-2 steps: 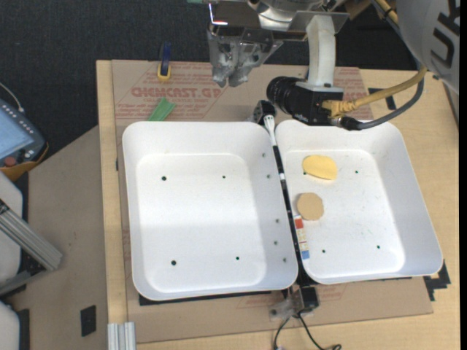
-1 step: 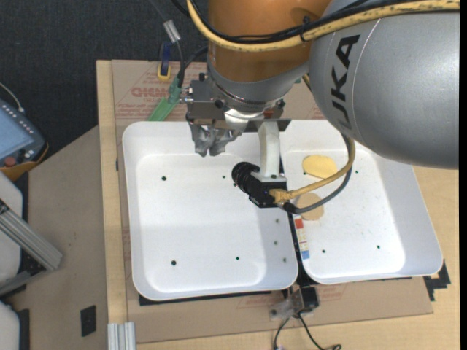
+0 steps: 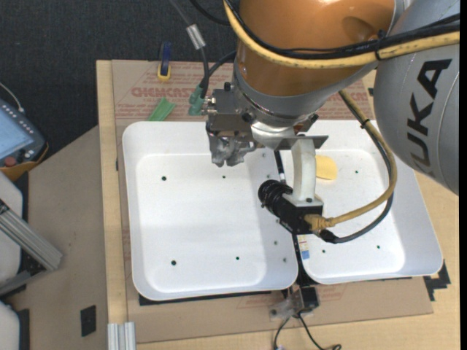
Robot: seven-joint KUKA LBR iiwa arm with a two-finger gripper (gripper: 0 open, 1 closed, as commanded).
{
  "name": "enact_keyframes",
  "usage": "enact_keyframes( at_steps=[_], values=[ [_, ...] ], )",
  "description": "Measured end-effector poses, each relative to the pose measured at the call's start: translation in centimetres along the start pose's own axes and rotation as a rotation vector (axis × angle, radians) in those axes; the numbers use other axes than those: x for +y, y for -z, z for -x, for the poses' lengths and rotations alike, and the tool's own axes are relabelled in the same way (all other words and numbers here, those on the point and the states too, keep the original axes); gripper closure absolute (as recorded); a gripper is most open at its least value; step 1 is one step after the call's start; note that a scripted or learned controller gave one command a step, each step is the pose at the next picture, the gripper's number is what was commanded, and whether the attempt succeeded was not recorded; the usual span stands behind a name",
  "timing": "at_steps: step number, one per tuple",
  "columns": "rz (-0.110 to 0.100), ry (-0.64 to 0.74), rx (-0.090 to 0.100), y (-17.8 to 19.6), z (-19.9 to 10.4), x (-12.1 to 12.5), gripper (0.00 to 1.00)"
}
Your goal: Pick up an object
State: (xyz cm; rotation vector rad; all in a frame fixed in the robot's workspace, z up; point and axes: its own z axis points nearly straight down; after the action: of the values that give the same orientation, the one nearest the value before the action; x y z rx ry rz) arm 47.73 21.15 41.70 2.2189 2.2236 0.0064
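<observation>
My gripper (image 3: pixel 228 152) hangs low over the far right part of the left bin (image 3: pixel 157 195), near its back wall. Its dark fingers point down at the bin floor, and I see nothing between them. A pale yellow object (image 3: pixel 326 168) lies in the right bin (image 3: pixel 379 217), partly hidden behind the pale bracket on my wrist. The big orange band and grey arm cover the back of both bins.
The two white bins sit side by side on a cardboard sheet (image 3: pixel 131 86). A green clip (image 3: pixel 162 109) and a blue and yellow clamp (image 3: pixel 165 61) lie on the cardboard behind the left bin. A small label (image 3: pixel 303 249) sits at the divider between the bins.
</observation>
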Motion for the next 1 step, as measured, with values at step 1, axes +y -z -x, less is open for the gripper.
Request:
enact_keyframes(
  at_steps=[1],
  values=[
    [-0.010, -0.008, -0.006, -4.24, 4.63, 0.14, 1.00]
  ],
)
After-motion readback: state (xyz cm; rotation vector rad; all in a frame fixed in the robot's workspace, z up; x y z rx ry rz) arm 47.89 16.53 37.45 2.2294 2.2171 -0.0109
